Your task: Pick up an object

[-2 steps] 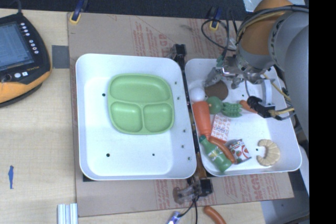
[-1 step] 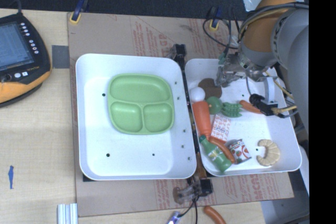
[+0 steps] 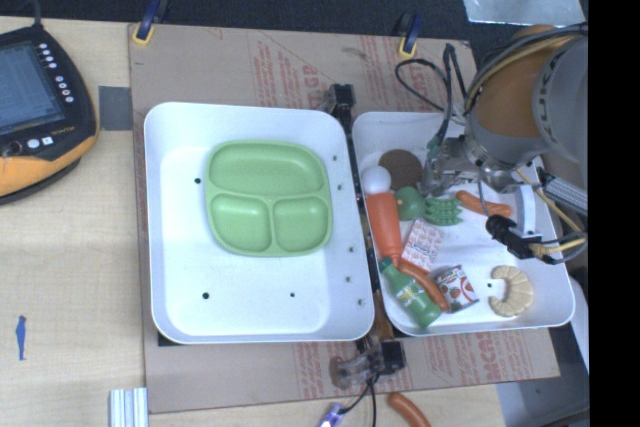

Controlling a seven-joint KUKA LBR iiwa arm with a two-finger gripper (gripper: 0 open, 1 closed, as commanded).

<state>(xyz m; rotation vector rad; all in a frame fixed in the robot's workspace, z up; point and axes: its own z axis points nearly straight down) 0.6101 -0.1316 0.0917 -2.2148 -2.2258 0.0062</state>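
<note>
My gripper (image 3: 438, 177) reaches down into the right bin (image 3: 560, 315), near its far side. Just under it lies a small green leafy toy (image 3: 438, 209), with a green piece (image 3: 409, 202) next to it. A small orange carrot (image 3: 483, 205) lies to the gripper's right. Left of it sit a brown round thing (image 3: 400, 165), a white ball (image 3: 376, 180) and a long orange carrot (image 3: 384, 225). Nearer the front lie a printed card (image 3: 421, 244), a green bottle (image 3: 412, 295), a red and white packet (image 3: 456, 287) and a croissant (image 3: 512, 291). Nothing shows between the gripper's tips.
The left bin (image 3: 170, 305) holds a green divided plate (image 3: 268, 197). A teach pendant (image 3: 40, 115) lies on the bench at far left. Clamps (image 3: 148, 19) pin the brown board at the back. An orange tool (image 3: 410, 409) lies at the front edge.
</note>
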